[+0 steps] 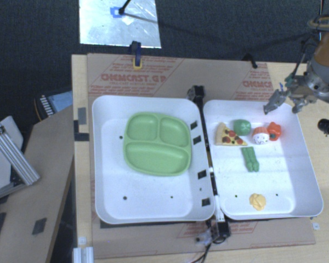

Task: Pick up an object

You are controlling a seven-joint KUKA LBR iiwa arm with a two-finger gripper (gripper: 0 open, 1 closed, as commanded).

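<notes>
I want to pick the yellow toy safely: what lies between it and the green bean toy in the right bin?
Bare white floor of the right bin separates the yellow toy from the green bean toy, seen in the camera view.

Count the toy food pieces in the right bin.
5: pizza slice, green round piece, white piece and red piece along the far side; green pod mid-bin; yellow piece near the front.

Dark carpet floor (236, 21), possibly foil sheet (119, 14)
</notes>
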